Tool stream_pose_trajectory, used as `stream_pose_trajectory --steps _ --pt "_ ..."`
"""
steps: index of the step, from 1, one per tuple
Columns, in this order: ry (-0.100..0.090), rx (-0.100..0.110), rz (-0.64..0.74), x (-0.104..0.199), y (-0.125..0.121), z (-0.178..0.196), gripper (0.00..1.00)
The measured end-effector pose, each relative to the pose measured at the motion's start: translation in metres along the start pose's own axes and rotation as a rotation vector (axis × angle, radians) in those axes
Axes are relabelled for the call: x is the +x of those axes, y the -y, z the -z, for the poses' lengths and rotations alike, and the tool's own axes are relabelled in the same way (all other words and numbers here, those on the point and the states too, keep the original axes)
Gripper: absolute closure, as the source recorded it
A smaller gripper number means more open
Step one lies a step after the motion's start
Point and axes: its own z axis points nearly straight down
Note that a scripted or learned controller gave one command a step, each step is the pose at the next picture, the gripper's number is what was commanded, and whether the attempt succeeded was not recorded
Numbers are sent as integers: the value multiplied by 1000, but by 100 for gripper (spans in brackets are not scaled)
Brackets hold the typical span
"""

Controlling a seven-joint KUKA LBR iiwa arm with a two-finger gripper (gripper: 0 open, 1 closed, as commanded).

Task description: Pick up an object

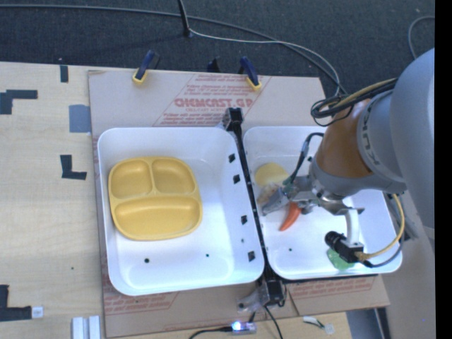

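Note:
In the right bin [311, 263] my gripper [291, 198] hangs low beneath the grey arm with its orange band. An orange carrot-like piece [289, 218] lies slanted just below it. A grey-brown object [269, 202] rests at its left, and a pale yellow round piece [268, 173] sits above that near the divider. A green object [339, 259] lies by the bin's lower right corner, partly under a black fitting. The arm hides much of this bin's right half.
The left bin [141, 270] holds a yellow three-compartment plate [153, 197] in its upper left part. A black divider [245, 189] runs between the bins. Blue-and-yellow clamps [144, 67] pin the cardboard at the back. Cables run along the top.

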Motion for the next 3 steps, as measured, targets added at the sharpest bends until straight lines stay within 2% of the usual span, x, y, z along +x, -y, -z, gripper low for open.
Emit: stream_pose_trajectory --steps 1,2,3 --pt "-3 0 3 3 7 -1 0" --pt "-2 1 2 2 8 9 100" --pt "-2 1 2 2 8 9 0"
